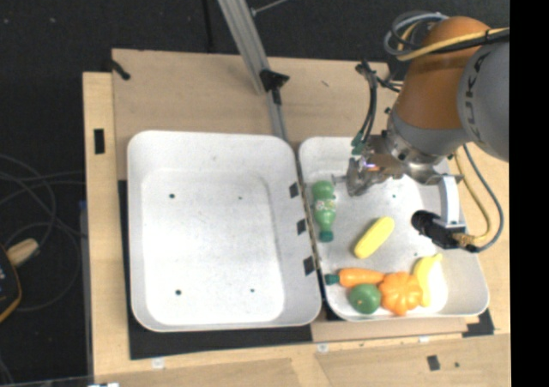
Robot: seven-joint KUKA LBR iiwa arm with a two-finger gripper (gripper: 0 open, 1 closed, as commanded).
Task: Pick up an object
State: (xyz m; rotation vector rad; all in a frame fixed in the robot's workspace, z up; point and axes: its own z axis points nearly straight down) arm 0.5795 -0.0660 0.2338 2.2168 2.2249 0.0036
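White bins sit side by side on the desk (193,89): the left bin (214,231), then the right bin (467,291). The arm's pincer (362,178) hangs above the right bin's far end; its spread I cannot tell. Below lie a yellow corn cob (374,237), orange pepper (401,292), carrot (360,276) and green bottle (323,205).

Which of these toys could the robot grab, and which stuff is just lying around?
For the job: gripper, green bottle, yellow corn, carrot, green ball, orange pepper, banana.

Just there: left bin, metal pole, cables.
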